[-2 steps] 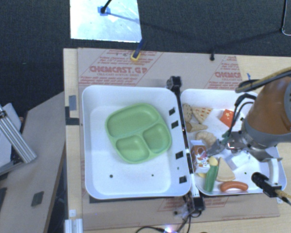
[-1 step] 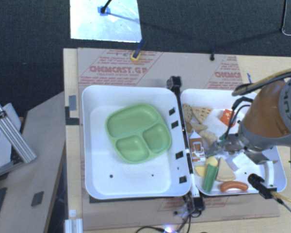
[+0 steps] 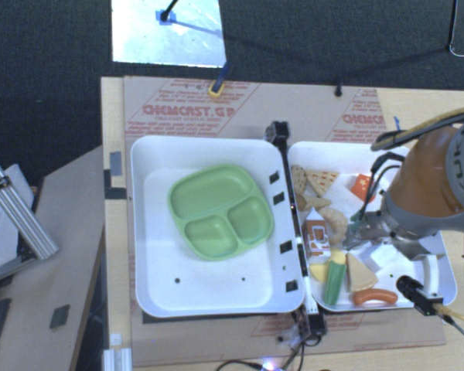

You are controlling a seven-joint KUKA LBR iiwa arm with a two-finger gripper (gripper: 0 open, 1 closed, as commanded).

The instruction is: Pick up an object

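I see the gripper [image 3: 361,232] low over the right bin [image 3: 447,281], mid-bin – can't tell its state. Toy food piled along that bin's left wall: green cucumber [image 3: 334,278], sausage [image 3: 375,297] at near edge. Left bin [image 3: 151,284] holds green tray [image 3: 220,211].

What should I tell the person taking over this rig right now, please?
Tool: low over the right bin, among the toy food; nothing visibly between its fingers.
Right bin contents: crackers, an orange piece, a green cucumber, a cheese wedge, a sausage, plus smaller items I can't identify.
Left bin: holds the green divided plate.
Done: arm is positioned over the pile.
Left: grasp one object and lift it clear.
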